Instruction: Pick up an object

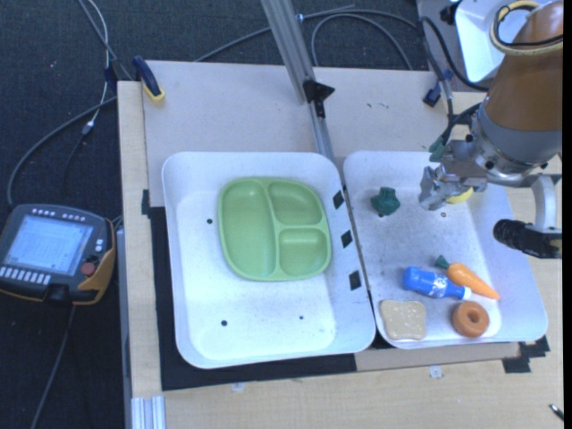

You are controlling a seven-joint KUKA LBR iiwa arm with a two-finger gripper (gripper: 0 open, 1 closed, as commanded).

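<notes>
the slice of toast [403, 319] and the brown doughnut [470, 318] lie nearest the camera, at the near edge of the right bin [393, 172]. just behind them lie a blue bottle-shaped item [425, 281] and an orange carrot [471, 281], close together, the carrot's green top near the blue item's far end. a dark green object [386, 202] rests farther back in the same bin, well apart from that cluster. the left bin [192, 329] carries a green divided plate [273, 228]. both bins sit on the table [223, 105]. task status: no object is lifted; every item seen lies on a bin floor, so the pick is judged not yet done and the whole grasp-and-lift remains. the gripper [440, 189] hangs over the far right part of the right bin, just beside the dark green object but apart from it. something yellow [461, 196] shows at its near side; what it is cannot be told. the state of the fingers cannot be told from this view, and nothing is seen between them.
</notes>
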